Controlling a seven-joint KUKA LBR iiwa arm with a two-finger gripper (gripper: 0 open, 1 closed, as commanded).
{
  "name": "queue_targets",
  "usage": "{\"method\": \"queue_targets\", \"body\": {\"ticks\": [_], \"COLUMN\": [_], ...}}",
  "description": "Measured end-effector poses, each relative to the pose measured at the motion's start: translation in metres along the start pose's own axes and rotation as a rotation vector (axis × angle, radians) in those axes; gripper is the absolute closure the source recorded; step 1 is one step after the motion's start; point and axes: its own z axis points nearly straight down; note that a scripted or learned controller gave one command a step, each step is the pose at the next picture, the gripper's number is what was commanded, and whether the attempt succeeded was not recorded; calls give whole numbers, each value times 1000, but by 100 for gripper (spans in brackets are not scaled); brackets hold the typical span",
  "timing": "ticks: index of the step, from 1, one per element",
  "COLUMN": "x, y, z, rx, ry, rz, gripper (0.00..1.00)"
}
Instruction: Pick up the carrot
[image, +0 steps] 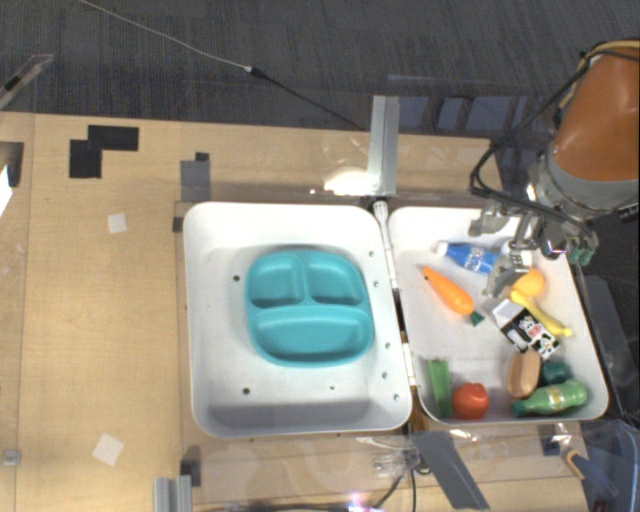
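1. The carrot (449, 292) lies in the right bin (425, 228), left of centre, slanting from upper left down to lower right, with its green end at the lower right.
2. Bare white floor lies between the carrot and the bin's left wall, and more below it down to the green piece (438, 380) and the tomato (470, 400).
3. A blue-and-white tube (468, 257) sits just above and right of the carrot, apart from it.
4. The gripper (510, 262) hangs over the bin's upper right, near the tube and a yellow item (530, 287); whether it is wide or narrow cannot be told.
5. The bin's right side is crowded: a black-and-white box (528, 330), a brown piece (523, 374) and a green bottle (551, 399) lie close together.
6. The arm (598, 120) is cut off at the frame's right edge and covers the bin's far right corner.
7. The left bin (210, 300) holds a teal tray (305, 305) at its centre, with open floor all round.
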Motion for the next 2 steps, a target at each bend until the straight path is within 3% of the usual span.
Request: {"method": "queue_targets", "body": {"ticks": [1, 2], "x": [-12, -16], "y": [-6, -4], "z": [164, 150], "rx": [-1, 2], "ry": [1, -11], "rz": [-340, -346], "gripper": [0, 100]}}
